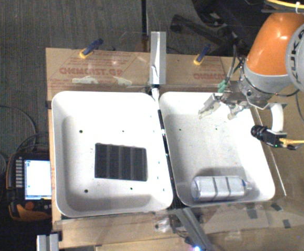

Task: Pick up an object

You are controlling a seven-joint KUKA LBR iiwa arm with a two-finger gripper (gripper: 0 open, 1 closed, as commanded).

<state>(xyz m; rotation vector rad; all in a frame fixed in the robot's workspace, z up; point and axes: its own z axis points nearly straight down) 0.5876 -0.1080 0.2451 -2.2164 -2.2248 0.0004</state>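
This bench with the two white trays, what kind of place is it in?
Probably a robotics lab or test workshop: a robot arm with its tool over two bins, and a handheld control screen beside the bench.

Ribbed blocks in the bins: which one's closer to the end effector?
The light grey ribbed block in the right bin, the bin the end effector hangs over. The dark ribbed block lies in the left bin.

Reached in from the right with the grey arm (277, 61), orange band uppermost above the wrist, and hung the gripper (222, 109) low at the arm's left end, its two pale fingers (209, 106) spread apart and angled down-left, nothing between them.
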